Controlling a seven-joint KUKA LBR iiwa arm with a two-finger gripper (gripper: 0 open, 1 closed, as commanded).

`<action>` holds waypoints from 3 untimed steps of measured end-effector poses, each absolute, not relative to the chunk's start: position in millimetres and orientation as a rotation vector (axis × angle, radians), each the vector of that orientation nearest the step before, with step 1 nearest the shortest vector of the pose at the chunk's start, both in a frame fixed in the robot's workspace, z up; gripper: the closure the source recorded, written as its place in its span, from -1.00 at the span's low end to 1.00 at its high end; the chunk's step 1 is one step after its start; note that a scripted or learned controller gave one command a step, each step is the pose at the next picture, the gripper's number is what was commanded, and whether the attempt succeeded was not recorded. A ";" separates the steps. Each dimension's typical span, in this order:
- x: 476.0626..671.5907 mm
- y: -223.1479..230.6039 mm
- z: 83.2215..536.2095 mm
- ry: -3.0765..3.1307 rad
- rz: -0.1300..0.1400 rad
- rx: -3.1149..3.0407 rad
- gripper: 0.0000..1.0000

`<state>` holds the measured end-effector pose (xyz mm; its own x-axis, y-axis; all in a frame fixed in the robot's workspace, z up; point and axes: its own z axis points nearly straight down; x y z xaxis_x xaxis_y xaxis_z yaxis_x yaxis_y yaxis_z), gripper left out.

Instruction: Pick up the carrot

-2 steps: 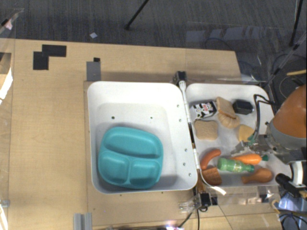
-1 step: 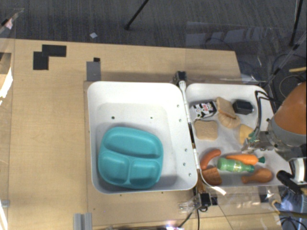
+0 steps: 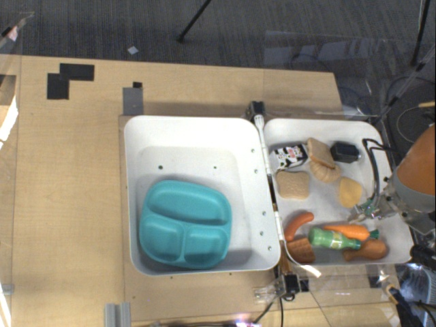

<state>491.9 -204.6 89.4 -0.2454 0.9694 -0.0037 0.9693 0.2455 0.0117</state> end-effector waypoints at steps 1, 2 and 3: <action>492.5 -205.9 89.3 2.465 0.010 1.922 -1.00; 581.0 -200.9 87.1 2.225 0.015 2.210 -1.00; 510.3 -175.5 88.5 2.163 0.010 2.271 -1.00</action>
<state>510.3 -175.5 88.5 0.0490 0.9988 0.0008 0.9988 -0.0490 0.0081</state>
